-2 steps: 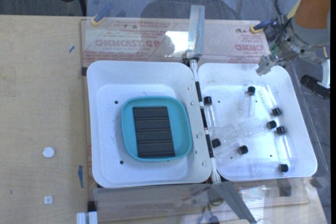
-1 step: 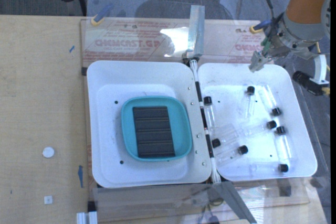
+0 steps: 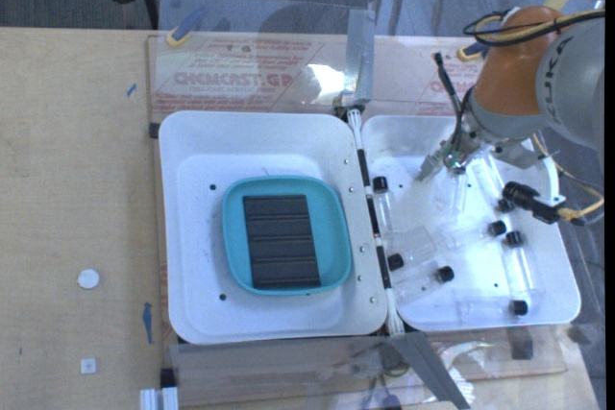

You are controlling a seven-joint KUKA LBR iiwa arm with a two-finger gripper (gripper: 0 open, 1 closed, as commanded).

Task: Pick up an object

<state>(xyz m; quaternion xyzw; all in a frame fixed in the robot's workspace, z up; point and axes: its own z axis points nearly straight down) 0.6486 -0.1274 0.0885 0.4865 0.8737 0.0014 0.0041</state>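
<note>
The gripper [image 3: 448, 159] hangs low over the back of the right bin [image 3: 565, 301], tilted down toward the bin's middle (whether it is spread or closed cannot be told, and nothing can be seen pinched in it). The arm [image 3: 514, 62] slants in from the upper right, its orange band just above the wrist. Clear vials with black caps [image 3: 443, 275] lie scattered across that bin's floor, near the gripper. The left bin [image 3: 192, 168] holds a teal tray [image 3: 235, 206] with a black ribbed insert [image 3: 281, 240]. Behind both bins, a paper-masked sheet [image 3: 231, 77] reads "CHEMCAST" in red.
</note>
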